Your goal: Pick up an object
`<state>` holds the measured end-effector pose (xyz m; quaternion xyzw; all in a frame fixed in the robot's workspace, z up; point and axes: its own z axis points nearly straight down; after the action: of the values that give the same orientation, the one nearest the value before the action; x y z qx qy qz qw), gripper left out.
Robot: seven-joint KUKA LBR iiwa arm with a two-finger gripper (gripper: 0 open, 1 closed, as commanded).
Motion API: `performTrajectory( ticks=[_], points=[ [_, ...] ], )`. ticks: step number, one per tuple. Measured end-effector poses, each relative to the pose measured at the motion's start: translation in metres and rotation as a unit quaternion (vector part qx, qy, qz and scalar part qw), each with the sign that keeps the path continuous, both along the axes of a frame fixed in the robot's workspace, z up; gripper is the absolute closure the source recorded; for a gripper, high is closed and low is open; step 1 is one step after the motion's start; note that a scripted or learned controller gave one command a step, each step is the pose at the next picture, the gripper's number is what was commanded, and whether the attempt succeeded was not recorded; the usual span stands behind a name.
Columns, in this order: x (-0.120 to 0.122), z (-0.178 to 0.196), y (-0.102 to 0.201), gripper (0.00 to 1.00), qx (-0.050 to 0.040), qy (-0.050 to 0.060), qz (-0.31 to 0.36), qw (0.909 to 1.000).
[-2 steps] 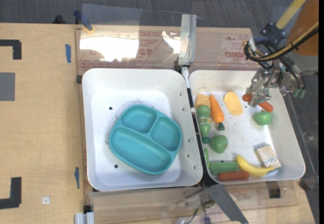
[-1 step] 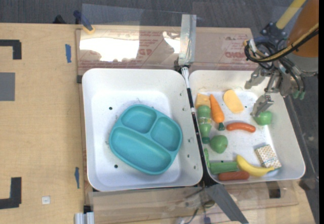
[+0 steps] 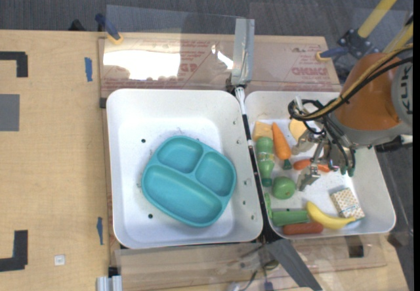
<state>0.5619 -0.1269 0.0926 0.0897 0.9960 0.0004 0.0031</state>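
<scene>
Right bin (image 3: 384,204) is crowded: carrot (image 3: 281,141), green vegetables (image 3: 265,155), lime (image 3: 283,187), banana (image 3: 327,216) and cracker (image 3: 346,202) lie close together, leaving only narrow gaps. Left bin (image 3: 125,119) has open floor around a teal divided plate (image 3: 189,180).

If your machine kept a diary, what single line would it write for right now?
phase: reaching | end effector: low over right bin, among toy food | nearest: carrot, green ball | teal plate: left bin
</scene>
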Motion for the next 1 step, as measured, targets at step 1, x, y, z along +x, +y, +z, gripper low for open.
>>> performTrajectory(
  ticks=[1],
  points=[
    [0.0101,-0.0032,0.0316,0.00,-0.0010,-0.003,-0.046,0.9990]
  ],
)
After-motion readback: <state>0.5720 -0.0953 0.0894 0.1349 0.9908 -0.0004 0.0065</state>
